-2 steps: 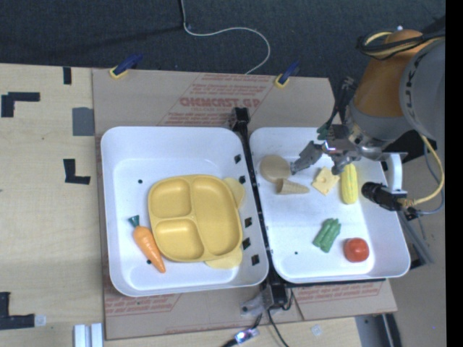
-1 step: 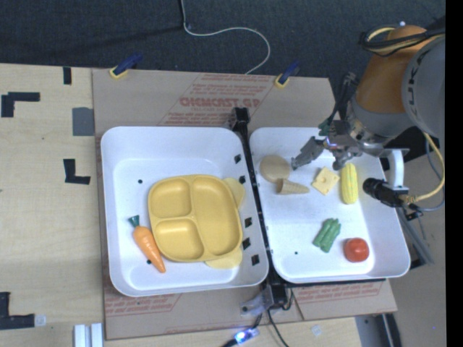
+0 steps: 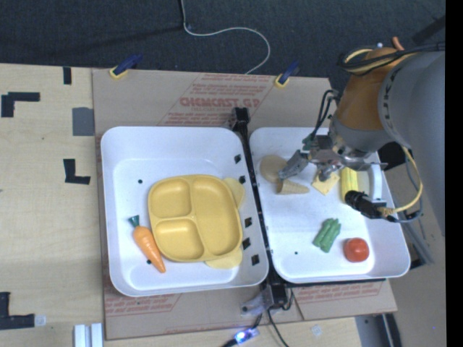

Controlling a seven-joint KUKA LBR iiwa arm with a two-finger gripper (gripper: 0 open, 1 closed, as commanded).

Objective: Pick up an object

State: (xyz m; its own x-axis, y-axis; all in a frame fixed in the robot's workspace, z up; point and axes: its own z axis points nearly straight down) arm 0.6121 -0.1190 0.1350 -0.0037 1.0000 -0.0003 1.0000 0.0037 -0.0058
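Tomato (image 3: 356, 249) and green pod (image 3: 327, 234) sit lower right; gripper (image 3: 312, 166), fingers apart, hovers just above-right of cheese wedge (image 3: 292, 186).

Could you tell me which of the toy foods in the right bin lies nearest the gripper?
The tan wedge, just under the gripper by the bin's left wall. The green vegetable and red tomato lie farther toward the front edge.

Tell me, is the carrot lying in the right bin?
No, the carrot lies in the left bin, beside the yellow divided plate.
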